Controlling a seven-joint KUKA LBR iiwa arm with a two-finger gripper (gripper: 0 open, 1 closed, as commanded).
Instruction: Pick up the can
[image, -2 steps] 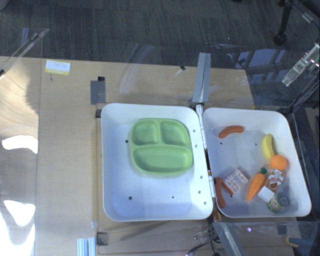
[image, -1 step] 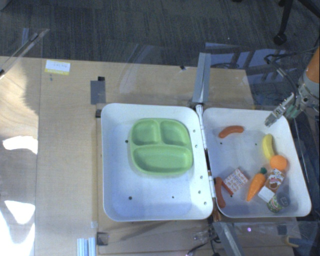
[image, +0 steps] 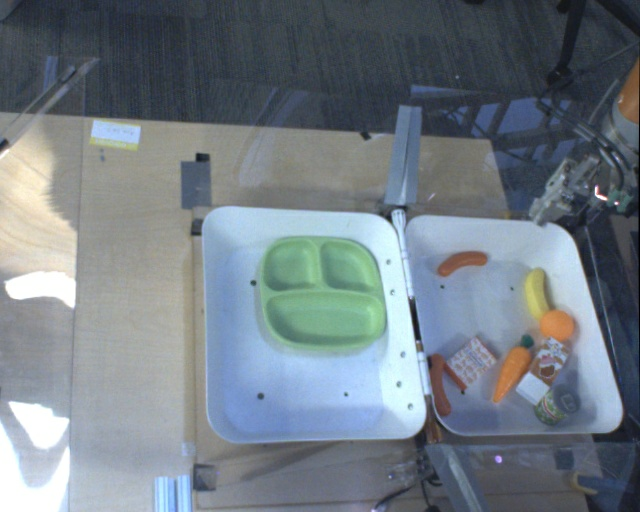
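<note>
Crowding is the main risk: the can (image: 556, 403) lies in the right bin's (image: 600, 340) near corner, pressed against a small carton (image: 549, 362) and close to a carrot (image: 510, 371), so a descent could snag a neighbour or the wall. The gripper (image: 562, 192) hovers beyond the bin's far corner, touching nothing; its opening cannot be told.
</note>
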